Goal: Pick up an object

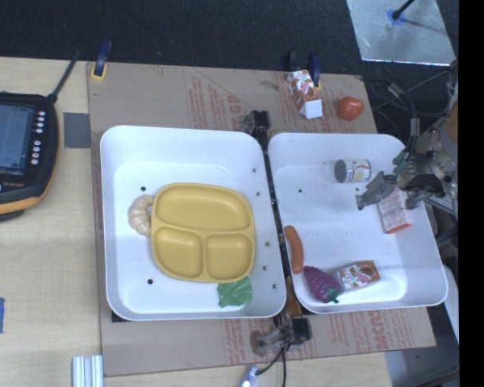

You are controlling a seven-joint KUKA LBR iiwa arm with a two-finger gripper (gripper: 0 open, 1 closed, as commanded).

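Note:
My gripper (393, 198) hangs over the right edge of the right bin (323, 216), and its fingers look spread apart. A red-and-white packet (394, 215) lies on the bin floor just under and between them; I cannot see it gripped. A small can (352, 170) lies on its side to the left of the gripper. Along the bin's front lie an orange sausage (294, 248), a purple bunch of grapes (319, 283) and a snack packet (359, 275).
The left bin (121, 176) holds a yellow divided tray (202, 230), a pale pastry (139, 214) at its left and a green leaf (235, 293) at its front. Behind the bins stand a small carton (304, 91) and a red tomato (350, 107). A teach pendant (12, 151) lies far left.

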